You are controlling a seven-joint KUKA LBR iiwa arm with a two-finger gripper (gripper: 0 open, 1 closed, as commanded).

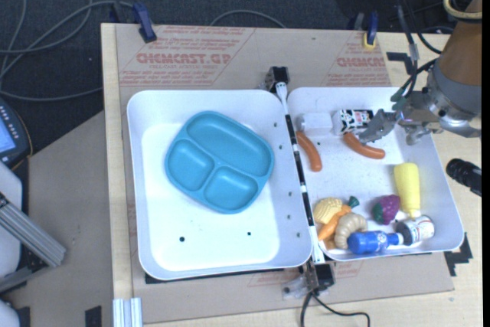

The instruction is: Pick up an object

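Observation:
My gripper (397, 131) hovers over the far right part of the right bin (442, 165), open, with nothing between its fingers. Its left finger (377, 127) is just above the right end of an orange sausage (363, 147). A black-and-white cow-patterned item (352, 119) lies just left of the gripper. A second sausage (309, 152) lies by the bin's left wall. A yellow bottle (407, 187) lies below the gripper.
At the right bin's near end lie purple grapes (387, 207), a corn cob (329, 208), a carrot (329, 227), a bread roll (351, 225), a blue bottle (370, 242) and a small can (420, 228). The left bin (153, 226) holds a blue divided plate (220, 161).

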